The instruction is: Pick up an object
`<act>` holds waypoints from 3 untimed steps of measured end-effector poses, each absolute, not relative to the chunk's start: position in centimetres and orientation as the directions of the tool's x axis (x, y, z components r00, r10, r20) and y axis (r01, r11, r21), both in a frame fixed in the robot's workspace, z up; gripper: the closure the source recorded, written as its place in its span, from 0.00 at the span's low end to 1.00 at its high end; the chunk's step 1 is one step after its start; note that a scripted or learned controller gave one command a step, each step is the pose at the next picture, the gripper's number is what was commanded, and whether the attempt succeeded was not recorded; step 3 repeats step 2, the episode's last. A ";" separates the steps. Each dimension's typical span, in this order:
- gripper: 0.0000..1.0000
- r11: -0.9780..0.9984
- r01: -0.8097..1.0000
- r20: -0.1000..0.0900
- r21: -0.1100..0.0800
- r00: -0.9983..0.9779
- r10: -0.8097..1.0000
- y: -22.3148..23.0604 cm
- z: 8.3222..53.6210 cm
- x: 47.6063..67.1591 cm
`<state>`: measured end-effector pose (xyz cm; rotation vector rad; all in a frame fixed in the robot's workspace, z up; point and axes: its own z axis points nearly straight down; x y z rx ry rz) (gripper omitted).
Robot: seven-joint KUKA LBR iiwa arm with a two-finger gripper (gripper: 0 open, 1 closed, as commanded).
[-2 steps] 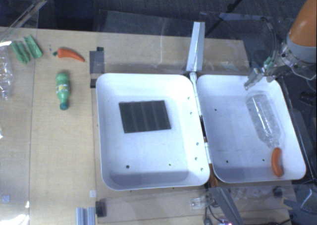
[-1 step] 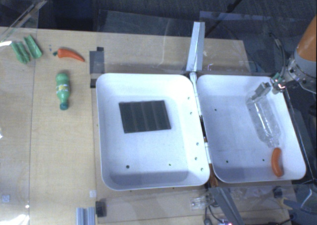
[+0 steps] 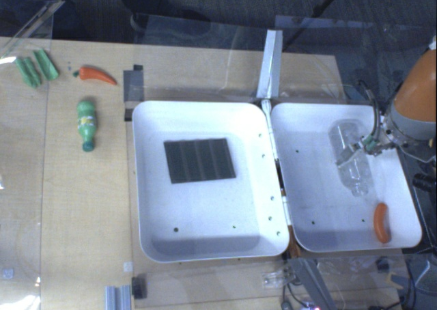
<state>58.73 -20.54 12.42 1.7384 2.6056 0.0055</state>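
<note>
Gripper (image 3: 369, 143) low in right bin (image 3: 300, 233) over clear bottle (image 3: 351, 165); finger state impossible to tell. Orange sausage (image 3: 381, 222) nearby. Dark mat (image 3: 199, 160) in left bin (image 3: 150, 227). No legible labels.

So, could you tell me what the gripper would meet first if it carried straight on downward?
Probably the clear plastic bottle lying in the right bin, directly beneath the gripper; depth is unclear.

no legible text, brand or number anywhere; only a yellowish label on the green bottle (image 3: 87, 124), too blurred to read.
</note>
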 end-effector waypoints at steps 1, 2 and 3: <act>1.00 0.385 0.923 -0.008 0.013 -0.385 0.923 -20.4 13.5 58.9; 1.00 0.257 0.966 -0.004 0.007 -0.257 0.966 -19.7 20.8 60.1; 1.00 0.257 0.966 -0.004 0.007 -0.257 0.966 -19.7 20.8 60.1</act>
